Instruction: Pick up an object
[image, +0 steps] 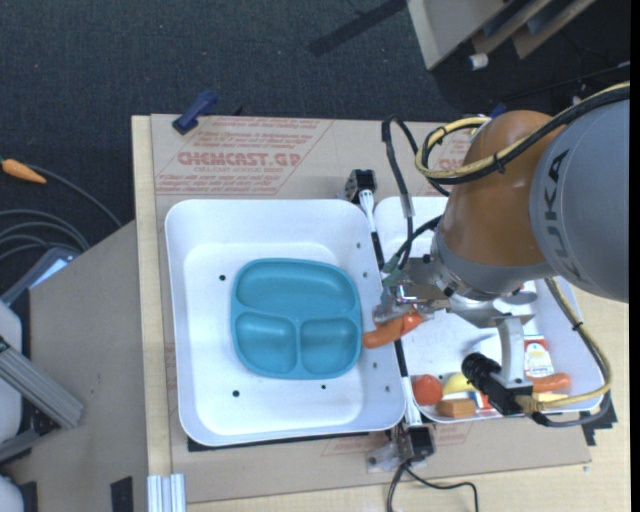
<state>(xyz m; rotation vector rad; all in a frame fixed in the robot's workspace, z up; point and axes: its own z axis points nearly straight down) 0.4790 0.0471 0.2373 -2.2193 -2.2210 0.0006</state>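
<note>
Hovering over the bins' shared rim, claw, finger state can't tell. Orange carrot-like piece touching it at 7 o'clock. Blue divided plate at 9 o'clock, in left bin.

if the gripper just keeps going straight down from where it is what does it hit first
Most likely the orange carrot-shaped object right under the gripper, lying across the ridge between the two bins; depth is hard to judge, so it may already be touching.

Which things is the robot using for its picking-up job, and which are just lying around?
For the job:
gripper
orange carrot-like toy by the gripper
small toys in the right bin

Just lying about:
blue divided plate in the left bin
blue clip
</note>
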